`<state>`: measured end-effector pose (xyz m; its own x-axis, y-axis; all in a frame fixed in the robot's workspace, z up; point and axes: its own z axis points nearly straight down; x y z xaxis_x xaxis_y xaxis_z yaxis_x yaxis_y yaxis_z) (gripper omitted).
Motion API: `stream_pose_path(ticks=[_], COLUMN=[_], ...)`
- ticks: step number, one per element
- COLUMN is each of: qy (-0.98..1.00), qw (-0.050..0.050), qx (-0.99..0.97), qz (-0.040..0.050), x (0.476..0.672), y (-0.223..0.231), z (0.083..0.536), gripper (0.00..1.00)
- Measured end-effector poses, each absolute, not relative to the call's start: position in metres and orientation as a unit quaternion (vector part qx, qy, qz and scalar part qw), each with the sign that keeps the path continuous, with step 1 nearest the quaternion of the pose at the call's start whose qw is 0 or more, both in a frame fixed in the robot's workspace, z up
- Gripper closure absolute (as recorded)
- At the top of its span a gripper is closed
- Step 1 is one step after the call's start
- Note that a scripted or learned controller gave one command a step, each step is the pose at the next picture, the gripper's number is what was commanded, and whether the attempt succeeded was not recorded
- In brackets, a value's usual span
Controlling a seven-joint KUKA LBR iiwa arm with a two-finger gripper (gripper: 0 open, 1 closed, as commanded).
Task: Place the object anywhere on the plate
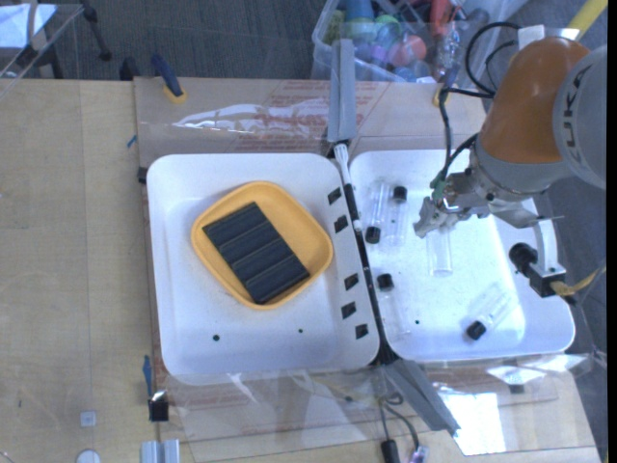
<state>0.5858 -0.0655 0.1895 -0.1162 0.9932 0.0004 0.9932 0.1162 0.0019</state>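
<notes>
A yellow square plate lies in the left bin, and a black ridged slab rests on it. In the right bin are several clear vials with black caps: one by the divider, one near the middle and one at the front right. My gripper hangs over the right bin's back middle, just above and behind the middle vial. I see nothing between its fingers.
A row of black clips runs along the divider between the bins. A small black cap lies near the divider. A clear crate of coloured toys stands behind the bench. The arm's orange band looms over the right bin's back right.
</notes>
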Motion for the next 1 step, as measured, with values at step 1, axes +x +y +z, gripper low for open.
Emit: stream_pose_path(ticks=[1], qy=[0.747], qw=[0.001], qx=[0.665], qz=[0.0008], x=[0.5858], y=[-0.0657], z=[0.1896], gripper=[0.0])
